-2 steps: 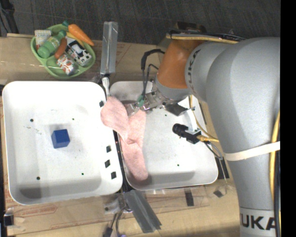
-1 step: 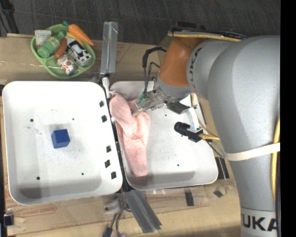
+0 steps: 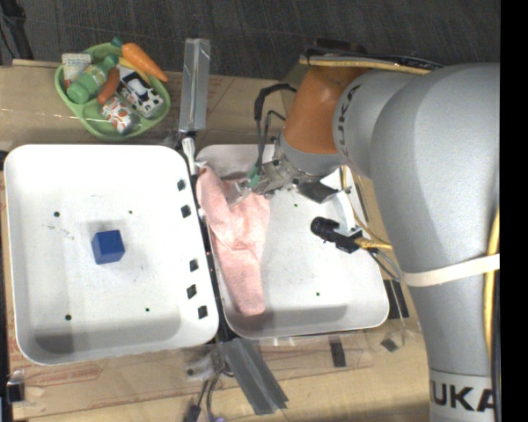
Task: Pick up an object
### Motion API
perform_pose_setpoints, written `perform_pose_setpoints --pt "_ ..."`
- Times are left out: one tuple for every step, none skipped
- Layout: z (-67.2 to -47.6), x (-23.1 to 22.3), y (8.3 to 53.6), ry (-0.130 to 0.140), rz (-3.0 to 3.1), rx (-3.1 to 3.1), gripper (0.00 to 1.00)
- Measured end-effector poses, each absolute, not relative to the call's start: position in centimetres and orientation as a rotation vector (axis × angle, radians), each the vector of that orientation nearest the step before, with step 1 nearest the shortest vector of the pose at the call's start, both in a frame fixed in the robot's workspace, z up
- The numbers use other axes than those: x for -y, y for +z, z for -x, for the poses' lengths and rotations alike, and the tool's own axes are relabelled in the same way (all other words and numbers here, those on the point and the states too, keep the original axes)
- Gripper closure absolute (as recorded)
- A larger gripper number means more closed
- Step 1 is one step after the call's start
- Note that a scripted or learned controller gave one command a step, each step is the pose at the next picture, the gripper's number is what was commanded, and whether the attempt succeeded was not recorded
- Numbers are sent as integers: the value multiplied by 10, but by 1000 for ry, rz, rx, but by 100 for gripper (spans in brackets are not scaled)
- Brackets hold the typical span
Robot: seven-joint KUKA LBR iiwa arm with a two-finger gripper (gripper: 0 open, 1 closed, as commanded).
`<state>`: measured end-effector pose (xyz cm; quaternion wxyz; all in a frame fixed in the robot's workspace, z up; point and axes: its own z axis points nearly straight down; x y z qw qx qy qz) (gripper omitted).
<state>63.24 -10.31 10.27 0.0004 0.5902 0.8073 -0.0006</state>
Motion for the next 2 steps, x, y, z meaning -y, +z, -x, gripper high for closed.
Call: perform_pose_setpoints --pt "-632 103 112 -4 -1850 -2539 100" --pt "-647 44 193 -1 -1800 -2576 100"
